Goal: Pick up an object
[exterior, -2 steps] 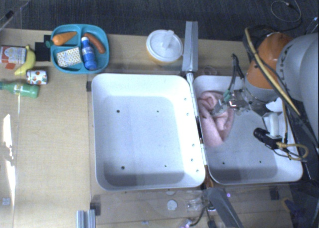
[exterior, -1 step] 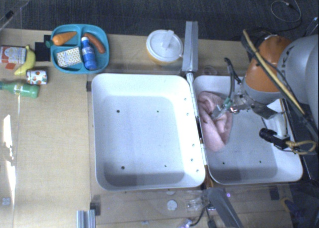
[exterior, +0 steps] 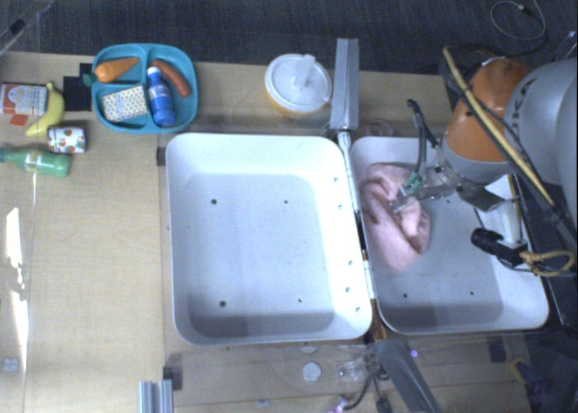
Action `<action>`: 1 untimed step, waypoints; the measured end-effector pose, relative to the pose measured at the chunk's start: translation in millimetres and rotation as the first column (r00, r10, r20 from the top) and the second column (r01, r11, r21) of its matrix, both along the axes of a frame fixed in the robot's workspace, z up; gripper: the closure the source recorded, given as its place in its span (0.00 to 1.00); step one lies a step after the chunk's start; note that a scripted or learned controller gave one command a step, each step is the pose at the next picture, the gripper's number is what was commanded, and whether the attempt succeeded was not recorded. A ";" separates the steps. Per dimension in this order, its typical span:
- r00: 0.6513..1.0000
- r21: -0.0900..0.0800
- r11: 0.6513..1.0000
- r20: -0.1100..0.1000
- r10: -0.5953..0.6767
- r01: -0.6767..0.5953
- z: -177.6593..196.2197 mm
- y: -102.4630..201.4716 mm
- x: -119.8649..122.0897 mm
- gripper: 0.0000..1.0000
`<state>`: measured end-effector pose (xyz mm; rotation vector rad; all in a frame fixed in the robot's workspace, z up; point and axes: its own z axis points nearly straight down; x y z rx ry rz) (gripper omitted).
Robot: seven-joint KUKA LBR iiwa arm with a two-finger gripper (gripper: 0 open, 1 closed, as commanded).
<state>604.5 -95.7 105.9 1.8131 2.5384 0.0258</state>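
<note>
Jaws' state cannot be told as the gripper [exterior: 408, 192] meets a pink cloth [exterior: 396, 224] in the right bin [exterior: 470, 312]; soft, light, likely best pinched at a raised fold.

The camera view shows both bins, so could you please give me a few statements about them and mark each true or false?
1. A pink cloth lies in the right bin. True.
2. The gripper is over the left bin. False: it is over the right bin, at the cloth.
3. The cloth lies against the right bin's left side. True.
4. The teal tray sits inside the left bin. False: it is on the bench, beyond that bin's far left corner.
5. A white lidded cup stands beyond the left bin's far edge. True.
</note>
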 end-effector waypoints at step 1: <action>1.000 -0.001 1.000 -0.024 0.011 -0.011 31.3 4.4 7.9 1.00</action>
